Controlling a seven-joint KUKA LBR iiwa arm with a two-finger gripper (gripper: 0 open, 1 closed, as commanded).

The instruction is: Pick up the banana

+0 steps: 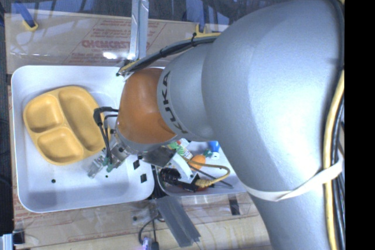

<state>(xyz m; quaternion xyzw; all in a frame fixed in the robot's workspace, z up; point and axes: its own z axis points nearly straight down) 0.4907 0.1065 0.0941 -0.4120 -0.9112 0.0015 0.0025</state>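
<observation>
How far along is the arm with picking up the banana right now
Done: the arm has reached over the left bin, with its hand low beside the yellow sectioned tray. In hand: nothing that can be confirmed; no banana is visible at the hand, and the arm covers much of both bins. Left: finding, gripping and lifting the banana, so the pick looks not yet achieved.

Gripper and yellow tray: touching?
Cannot tell. In the camera view the gripper sits right at the yellow tray's lower right edge, but the view shows neither a gap nor contact plainly.
</observation>
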